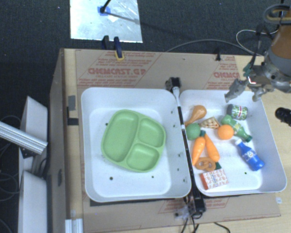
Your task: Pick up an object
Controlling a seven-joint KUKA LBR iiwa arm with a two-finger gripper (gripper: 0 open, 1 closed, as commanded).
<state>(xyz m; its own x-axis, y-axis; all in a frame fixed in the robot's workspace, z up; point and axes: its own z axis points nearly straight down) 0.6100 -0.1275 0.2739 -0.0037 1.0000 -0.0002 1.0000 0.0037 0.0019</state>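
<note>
Jaws spread wide and empty, the gripper (246,91) hangs above the right bin's (274,165) far edge. A green can (237,111) lies just below it among toy food.

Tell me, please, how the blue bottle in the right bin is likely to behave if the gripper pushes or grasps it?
The blue bottle lies on its side on the right bin floor, so a sideways push would probably roll it. Its smooth, rounded body may slip between fingers unless gripped across the middle. It looks like a small plastic toy, likely light and stiff.
</note>
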